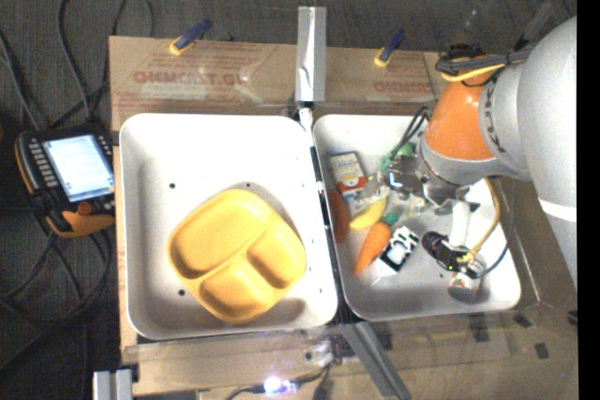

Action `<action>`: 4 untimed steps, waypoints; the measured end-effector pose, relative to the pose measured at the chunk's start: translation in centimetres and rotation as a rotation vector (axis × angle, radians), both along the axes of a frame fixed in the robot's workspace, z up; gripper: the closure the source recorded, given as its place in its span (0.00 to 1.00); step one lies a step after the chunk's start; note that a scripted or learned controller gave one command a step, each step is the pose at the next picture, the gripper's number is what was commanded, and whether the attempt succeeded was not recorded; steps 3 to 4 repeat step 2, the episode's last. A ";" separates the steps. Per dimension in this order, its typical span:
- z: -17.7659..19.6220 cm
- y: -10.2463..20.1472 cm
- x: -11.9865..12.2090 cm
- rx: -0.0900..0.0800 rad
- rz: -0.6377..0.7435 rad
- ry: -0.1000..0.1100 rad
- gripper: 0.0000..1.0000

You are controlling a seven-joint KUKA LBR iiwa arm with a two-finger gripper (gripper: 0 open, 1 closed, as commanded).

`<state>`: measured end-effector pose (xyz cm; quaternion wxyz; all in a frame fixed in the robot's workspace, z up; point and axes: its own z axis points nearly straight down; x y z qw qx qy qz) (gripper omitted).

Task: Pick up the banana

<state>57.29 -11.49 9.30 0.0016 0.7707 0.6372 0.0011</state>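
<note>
1. Camera view looks down on two white bins side by side; the left bin (141, 201) holds a yellow divided tray (237, 255) lying near its middle; the right bin (502, 290) holds a clutter of small things.
2. The banana (368, 214) lies in the right bin toward its left side, just above the carrot (371, 244) and seemingly touching it; a small printed carton (346, 171) sits just beyond, and a black-and-white tag (400, 249) lies just beside the carrot's thick end.
3. The gripper (405, 180) hangs low over the right bin, just right of the banana, under the orange band of the arm (457, 125); whether it is spread or closed I cannot tell, since the wrist hides it; nothing can be seen held.
4. Progress, as I judge it: the approach looks nearly made, but the banana rests on the bin floor, so the grasp and the lift are both left to do; the crowding carrot may get in the way.
</note>
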 end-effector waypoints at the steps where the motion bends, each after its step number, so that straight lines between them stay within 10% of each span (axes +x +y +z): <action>1: 0.8 -0.1 -0.1 0.000 -0.001 0.003 1.00; 2: 9.0 2.9 1.8 0.000 0.003 0.007 1.00; 4: 9.0 2.9 1.8 0.000 0.003 0.007 1.00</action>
